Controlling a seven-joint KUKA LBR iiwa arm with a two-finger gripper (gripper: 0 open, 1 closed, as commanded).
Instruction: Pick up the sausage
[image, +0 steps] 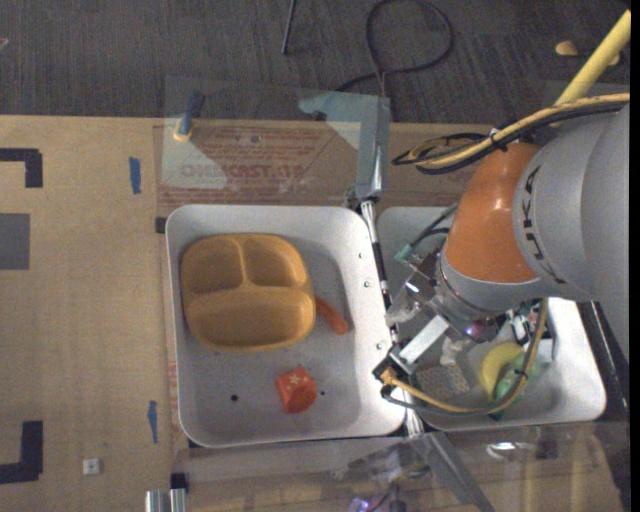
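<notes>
The sausage is located in the left bin, touching the right edge of the divided yellow plate. A red block lies below the plate. The gripper is positioned right of the plate, over the right bin; its opening cannot be determined.

The sausage is a small orange stick, lying slantwise on the white floor just right of frame centre, touching a yellow plate's right edge.
</notes>
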